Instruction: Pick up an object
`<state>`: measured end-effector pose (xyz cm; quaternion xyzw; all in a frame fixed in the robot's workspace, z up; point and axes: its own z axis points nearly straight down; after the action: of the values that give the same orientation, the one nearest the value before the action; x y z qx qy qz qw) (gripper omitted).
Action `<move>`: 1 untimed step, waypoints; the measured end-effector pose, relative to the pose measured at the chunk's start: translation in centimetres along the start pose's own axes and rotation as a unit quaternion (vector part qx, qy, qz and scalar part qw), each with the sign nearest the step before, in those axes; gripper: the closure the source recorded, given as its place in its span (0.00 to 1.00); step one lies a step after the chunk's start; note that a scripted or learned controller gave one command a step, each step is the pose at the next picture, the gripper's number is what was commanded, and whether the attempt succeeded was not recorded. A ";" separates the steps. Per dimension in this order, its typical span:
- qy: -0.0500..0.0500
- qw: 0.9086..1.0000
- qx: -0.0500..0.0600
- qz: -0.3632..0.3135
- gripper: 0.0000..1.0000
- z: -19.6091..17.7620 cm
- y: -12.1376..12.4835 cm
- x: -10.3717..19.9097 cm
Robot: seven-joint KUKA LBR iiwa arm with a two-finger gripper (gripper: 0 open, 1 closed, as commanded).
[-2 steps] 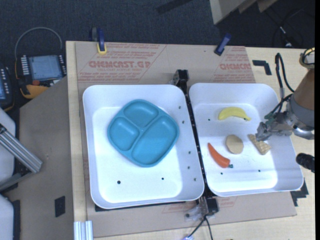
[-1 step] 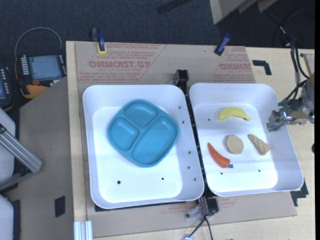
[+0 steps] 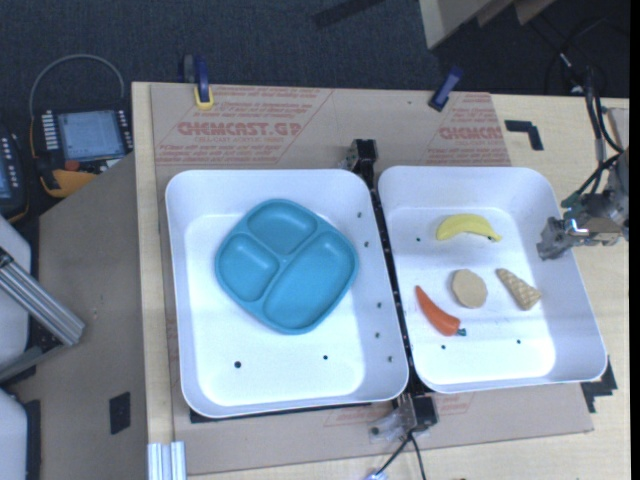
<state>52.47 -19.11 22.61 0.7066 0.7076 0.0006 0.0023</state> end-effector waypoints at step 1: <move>0.002 1.000 0.003 -0.001 1.00 0.5 1.0 4.5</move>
<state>53.46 -14.60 22.09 0.7061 0.7081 -0.0001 -0.0007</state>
